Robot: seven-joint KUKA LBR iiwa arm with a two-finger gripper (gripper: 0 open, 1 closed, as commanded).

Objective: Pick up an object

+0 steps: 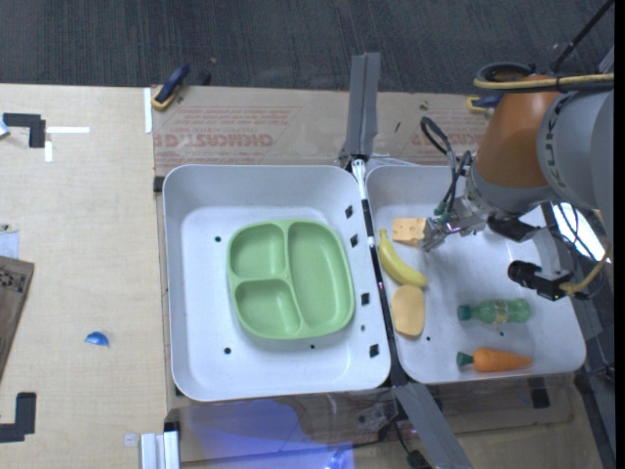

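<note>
Hovering low in the upper part of the right shallow white bin (547, 364), the grey arm's two-finger pincer (435, 233) is reaching in from the right; whether it is apart or together cannot be told, since its tip is small and blurred. Just beside that tip, to its left, a pale yellow wedge of toy cheese (408, 230) is lying on the bin floor. Below it a yellow toy banana (398, 264) is resting along the bin's left wall, with a tan oval toy potato (408, 311) just under it. Farther right a green plastic bottle (495, 312) and an orange toy carrot (498, 361) are lying on their sides. A light green three-compartment plastic tray (291, 279) is sitting in the left white bin (195, 213) on the wooden counter (78, 262).
</note>
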